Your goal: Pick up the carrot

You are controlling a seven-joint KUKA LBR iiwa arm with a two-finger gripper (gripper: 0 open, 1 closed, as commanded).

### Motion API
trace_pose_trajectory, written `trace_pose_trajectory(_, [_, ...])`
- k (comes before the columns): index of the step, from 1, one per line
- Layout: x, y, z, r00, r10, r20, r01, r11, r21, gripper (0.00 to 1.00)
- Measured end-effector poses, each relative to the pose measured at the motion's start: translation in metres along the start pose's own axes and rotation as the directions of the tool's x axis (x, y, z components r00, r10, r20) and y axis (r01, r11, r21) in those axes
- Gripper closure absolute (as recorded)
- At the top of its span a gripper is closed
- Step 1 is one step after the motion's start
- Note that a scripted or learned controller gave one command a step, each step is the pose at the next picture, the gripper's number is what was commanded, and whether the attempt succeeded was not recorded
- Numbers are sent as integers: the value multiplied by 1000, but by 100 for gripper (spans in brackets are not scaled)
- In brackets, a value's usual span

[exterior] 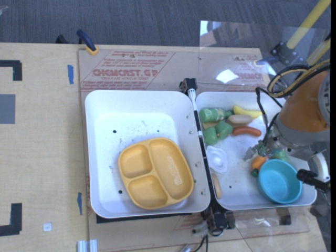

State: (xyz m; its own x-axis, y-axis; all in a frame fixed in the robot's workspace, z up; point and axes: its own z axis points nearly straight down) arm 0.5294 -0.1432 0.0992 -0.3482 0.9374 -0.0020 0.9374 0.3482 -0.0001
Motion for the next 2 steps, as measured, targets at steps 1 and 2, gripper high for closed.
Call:
trace_pose_trajectory(1, [50, 20, -87, 989, 150, -1, -150, 989, -5, 100])
trace_pose_trajectory(2, [-26, -29, -5, 998, -60, -3, 60, 998, 2, 100])
